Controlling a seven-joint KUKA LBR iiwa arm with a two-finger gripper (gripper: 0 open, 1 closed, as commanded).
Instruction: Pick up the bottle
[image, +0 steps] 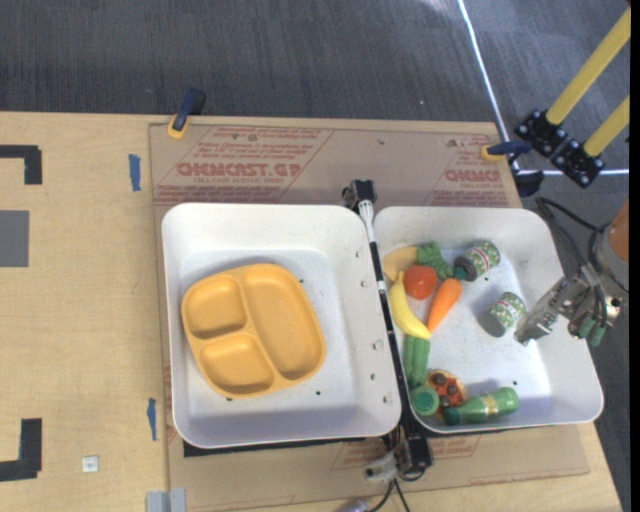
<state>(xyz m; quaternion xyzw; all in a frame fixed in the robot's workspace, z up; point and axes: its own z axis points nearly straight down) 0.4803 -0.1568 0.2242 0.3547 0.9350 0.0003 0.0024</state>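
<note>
A tan bench (80, 330) carries a sheet of printed cardboard (300, 160) and two white bins side by side. In the left bin (190, 240) sits a yellow divided plate (252, 327). The right bin (560, 400) is crowded: a banana (403, 310), a tomato (420, 282), a carrot (444, 302) and two small cans (478, 259), (506, 312). The bottle (484, 406), green, lies on its side along the near edge of that bin. The gripper (530, 330) hangs over the right side of the same bin, just beside one can and well apart from the bottle, fingers spread a little, nothing between them.
</note>
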